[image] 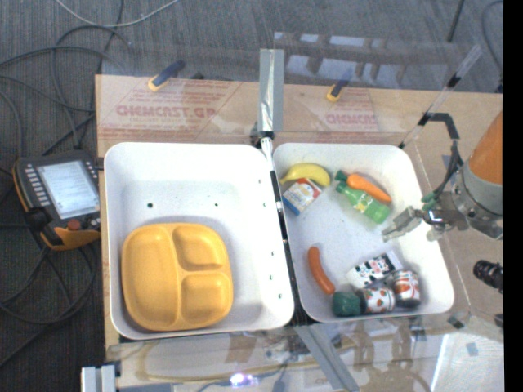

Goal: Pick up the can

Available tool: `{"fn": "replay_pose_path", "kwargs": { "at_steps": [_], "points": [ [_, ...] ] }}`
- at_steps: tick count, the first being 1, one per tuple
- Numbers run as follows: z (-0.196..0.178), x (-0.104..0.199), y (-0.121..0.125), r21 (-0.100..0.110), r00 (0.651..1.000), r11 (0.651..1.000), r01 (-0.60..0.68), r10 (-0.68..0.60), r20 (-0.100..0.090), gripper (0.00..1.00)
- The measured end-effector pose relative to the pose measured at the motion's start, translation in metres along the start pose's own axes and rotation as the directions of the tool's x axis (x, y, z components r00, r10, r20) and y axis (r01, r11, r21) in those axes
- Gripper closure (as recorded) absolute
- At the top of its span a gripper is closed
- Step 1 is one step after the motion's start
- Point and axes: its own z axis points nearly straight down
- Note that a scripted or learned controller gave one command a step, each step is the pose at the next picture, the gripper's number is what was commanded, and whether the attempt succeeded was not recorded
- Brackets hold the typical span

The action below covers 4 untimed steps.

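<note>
One can (406,288) in right bin's near corner, tool (402,222) above, apart

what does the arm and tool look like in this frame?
The arm enters from the right: an orange band above a grey wrist section. The tool is small, metallic grey, with thin pale fingers at its tip. A thin dark cable loops up beside the wrist. No readable markings at this size.
</note>
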Motion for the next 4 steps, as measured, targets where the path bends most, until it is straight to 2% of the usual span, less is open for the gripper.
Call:
{"fn": "replay_pose_path", "kwargs": {
  "at_steps": [1,2,3,4],
  "points": [
    [-0.095,-0.017,0.040,-0.002,0.999,0.999,-0.046,0.046,0.004,0.00],
    [0.015,0.092,0.075,0.001,0.996,0.996,-0.090,0.090,0.000,0.00],
    [0.096,0.106,0.047,0.002,0.992,0.992,-0.126,0.126,0.001,0.00],
    [0.067,0.018,0.090,-0.001,0.990,0.990,-0.140,0.140,0.003,0.00]
  ]
}}
